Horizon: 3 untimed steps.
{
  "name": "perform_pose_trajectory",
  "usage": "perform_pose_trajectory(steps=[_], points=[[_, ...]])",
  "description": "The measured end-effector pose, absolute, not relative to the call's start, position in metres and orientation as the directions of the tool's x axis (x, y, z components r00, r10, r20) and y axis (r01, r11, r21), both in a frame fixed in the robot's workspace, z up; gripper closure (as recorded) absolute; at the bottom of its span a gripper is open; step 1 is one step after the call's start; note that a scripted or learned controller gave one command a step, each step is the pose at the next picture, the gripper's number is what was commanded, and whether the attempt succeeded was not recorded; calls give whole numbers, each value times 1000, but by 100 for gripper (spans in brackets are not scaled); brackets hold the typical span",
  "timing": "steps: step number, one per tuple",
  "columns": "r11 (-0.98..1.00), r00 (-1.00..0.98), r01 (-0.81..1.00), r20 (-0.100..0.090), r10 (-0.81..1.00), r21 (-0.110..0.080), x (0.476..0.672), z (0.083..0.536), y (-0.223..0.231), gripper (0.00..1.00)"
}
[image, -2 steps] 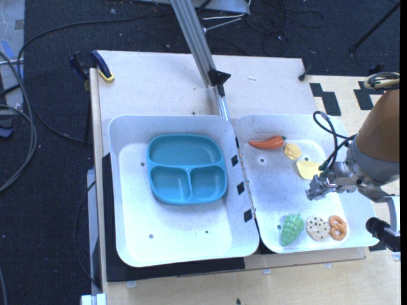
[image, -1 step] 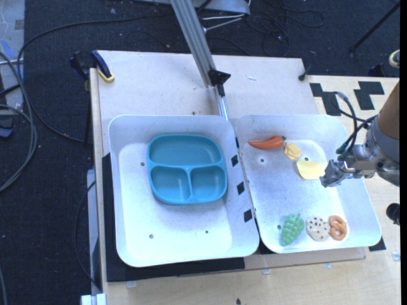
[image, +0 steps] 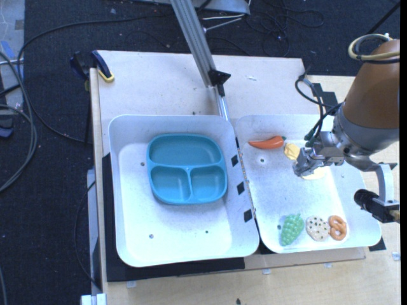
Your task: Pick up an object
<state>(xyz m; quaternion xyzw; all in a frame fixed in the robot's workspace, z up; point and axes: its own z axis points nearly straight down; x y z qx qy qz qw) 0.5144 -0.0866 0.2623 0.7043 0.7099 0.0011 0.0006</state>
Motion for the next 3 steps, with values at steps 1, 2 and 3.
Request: perform_pose_trajectory(steps=[1, 2, 3], points=[[8, -8, 1000, 1, 1000, 1, 538, 249, -29, 100], [7, -7, 1000, 0, 1000, 1, 560, 234, 16, 100], [7, -7, 1000, 1, 1000, 1, 585, 225, 65, 100]])
